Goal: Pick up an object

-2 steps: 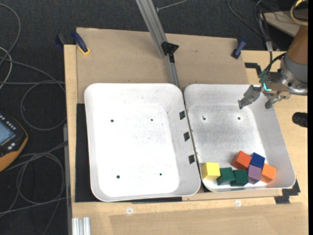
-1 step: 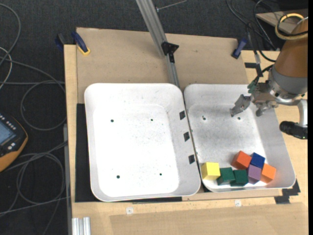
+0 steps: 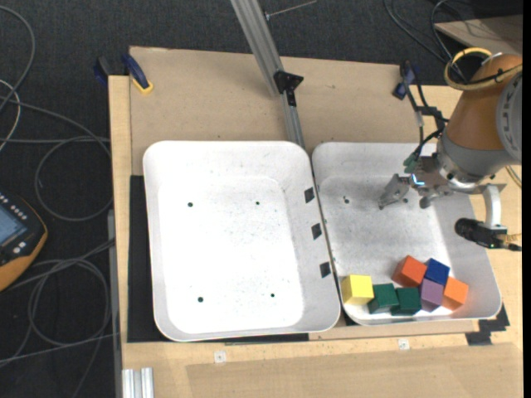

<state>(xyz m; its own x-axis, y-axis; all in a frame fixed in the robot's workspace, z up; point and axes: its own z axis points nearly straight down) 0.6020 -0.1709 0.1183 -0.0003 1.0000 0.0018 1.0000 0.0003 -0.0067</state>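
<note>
Above the right bin (image 3: 365,222), the hand (image 3: 409,196) hangs with fingers apart, holding nothing; blocks (image 3: 406,287) cluster along the near wall.

Single fixed overhead camera, tilted down at the bench.

Looks from the bench's near edge toward its far edge, far enough back to take in the whole pale wooden bench top (image 3: 249,89), dark carpet with cables at the sides. Two-finger metal gripper (image 3: 408,192) sits right of centre; the shallow white plastic right bin (image 3: 365,239) lies under and toward the camera from it, the matching left bin (image 3: 224,247) off to its left. One view, no overlap.
</note>
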